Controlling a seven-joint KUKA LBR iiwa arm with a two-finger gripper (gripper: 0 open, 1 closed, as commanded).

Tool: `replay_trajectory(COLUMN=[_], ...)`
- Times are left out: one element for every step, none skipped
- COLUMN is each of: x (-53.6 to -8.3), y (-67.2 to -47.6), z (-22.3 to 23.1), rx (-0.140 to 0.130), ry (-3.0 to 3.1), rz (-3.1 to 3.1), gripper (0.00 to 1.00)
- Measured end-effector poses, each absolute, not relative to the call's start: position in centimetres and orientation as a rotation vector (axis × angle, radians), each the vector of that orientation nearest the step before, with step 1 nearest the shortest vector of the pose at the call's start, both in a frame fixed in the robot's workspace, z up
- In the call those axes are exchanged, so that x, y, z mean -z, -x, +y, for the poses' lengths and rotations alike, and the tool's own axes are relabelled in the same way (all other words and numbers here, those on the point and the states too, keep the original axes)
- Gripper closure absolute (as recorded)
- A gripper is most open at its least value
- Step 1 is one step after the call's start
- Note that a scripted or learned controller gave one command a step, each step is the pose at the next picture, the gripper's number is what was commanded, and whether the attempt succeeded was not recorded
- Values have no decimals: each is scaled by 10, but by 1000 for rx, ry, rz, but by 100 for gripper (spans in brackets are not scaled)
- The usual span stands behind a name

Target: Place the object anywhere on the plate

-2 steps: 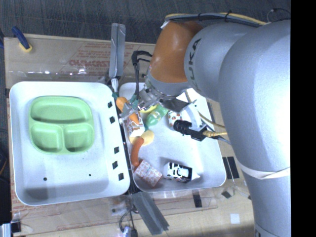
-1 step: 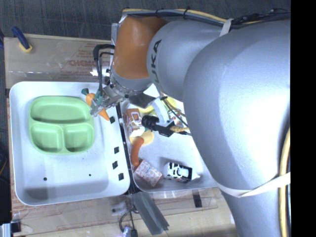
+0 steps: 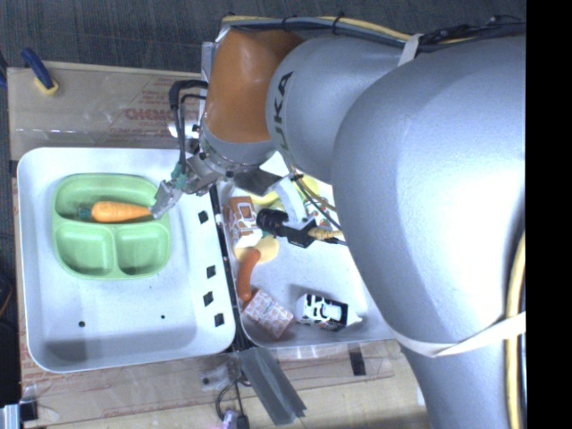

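Observation:
A green plate (image 3: 112, 250) with three compartments lies in the left bin (image 3: 116, 329), toward its far side. An orange carrot (image 3: 118, 211) lies lengthwise in the plate's long far compartment. My gripper (image 3: 164, 200) hangs over the plate's right rim, right at the carrot's right end. The view is too small to tell whether it touches the carrot. The big grey arm with its orange band (image 3: 246, 83) reaches in from the right and hides much of the right bin.
The right bin (image 3: 295, 340) holds several things: an orange sausage-like piece (image 3: 245, 275), a brown patterned packet (image 3: 267, 315), a black-and-white object (image 3: 323, 311) and a brown-and-white pack (image 3: 240, 218). A blue clip (image 3: 39, 69) lies at the bench's far left corner.

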State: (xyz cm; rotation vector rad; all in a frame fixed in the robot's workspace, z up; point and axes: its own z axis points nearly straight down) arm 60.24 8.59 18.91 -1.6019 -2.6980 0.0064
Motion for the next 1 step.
replay_trajectory(x=[-188], y=[-590], z=[34], rx=[-8], ry=[1275], rz=[-2862], gripper=[0])
